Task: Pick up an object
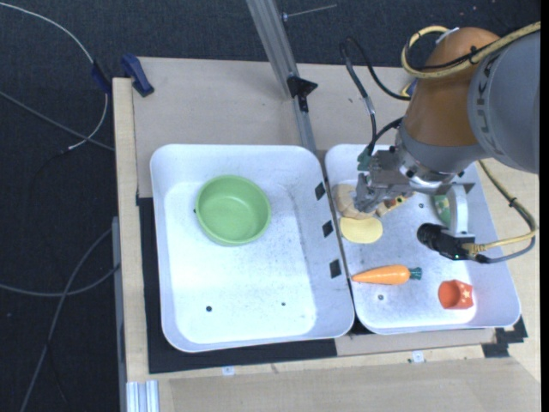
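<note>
The right bin (493, 303) holds a pale yellow flat piece (361, 230) with a tan piece (345, 199) just behind it, near the bin's left wall. An orange carrot (382, 274) with a green stalk lies toward the front. A small red object (455, 294) sits at the front right. My gripper (370, 199) is low over the bin's left part, directly above the tan and yellow pieces and partly covering them. A green item (443, 206) peeks out behind the wrist on the right.
The left bin (171, 256) holds a green bowl (232, 209) in its back left part. A slanted metal pole (276, 37) runs down to the gap between the bins. A black part on a yellow cable (439, 237) hangs over the right bin.
</note>
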`<action>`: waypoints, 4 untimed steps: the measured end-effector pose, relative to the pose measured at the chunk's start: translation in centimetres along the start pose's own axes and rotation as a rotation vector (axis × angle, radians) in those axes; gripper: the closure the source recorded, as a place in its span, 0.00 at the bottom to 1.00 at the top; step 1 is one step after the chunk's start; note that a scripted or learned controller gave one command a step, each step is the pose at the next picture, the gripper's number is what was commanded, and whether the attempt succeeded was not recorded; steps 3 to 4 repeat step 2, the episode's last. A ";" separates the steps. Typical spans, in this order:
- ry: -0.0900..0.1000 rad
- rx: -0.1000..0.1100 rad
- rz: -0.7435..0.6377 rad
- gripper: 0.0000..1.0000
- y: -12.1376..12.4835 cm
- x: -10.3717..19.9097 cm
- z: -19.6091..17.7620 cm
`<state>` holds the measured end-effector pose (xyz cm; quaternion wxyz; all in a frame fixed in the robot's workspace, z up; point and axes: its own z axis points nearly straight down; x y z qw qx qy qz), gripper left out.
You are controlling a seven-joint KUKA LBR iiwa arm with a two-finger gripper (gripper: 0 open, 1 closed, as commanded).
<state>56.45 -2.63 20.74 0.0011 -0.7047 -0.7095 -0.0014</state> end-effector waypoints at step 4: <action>0.000 -0.001 0.001 1.00 4.0 10.1 -1.1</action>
